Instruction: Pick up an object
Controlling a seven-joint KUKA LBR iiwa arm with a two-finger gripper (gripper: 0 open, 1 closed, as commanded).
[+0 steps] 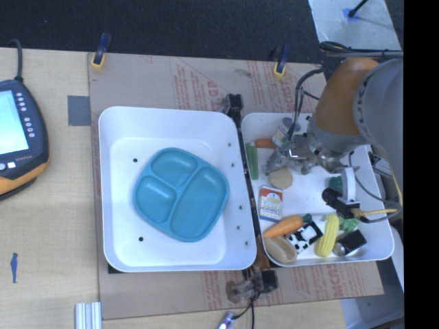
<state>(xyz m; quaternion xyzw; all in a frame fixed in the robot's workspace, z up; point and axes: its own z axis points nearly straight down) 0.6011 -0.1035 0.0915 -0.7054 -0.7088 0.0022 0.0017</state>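
The right bin (312, 123) holds a jumble of small things. My gripper (282, 160) hangs low over the bin's upper left part, just above a pale beige round piece (280, 179). A green stick (252, 162) lies along the bin's left wall, to the left of the gripper. Below it are a small red-and-white box (271, 203), a carrot (282, 226), a black-and-white patterned toy (302, 237) and a yellow corn cob (330, 234). The grey wrist and orange band (343, 101) cover the bin's upper right part.
The left bin (116, 252) holds a blue divided plate (181, 194). A tan bowl-like piece (280, 250) and a black block (352, 240) sit at the right bin's front. A handheld pendant (17, 139) lies at the far left of the bench. Clamps (100, 55) pin the cardboard.
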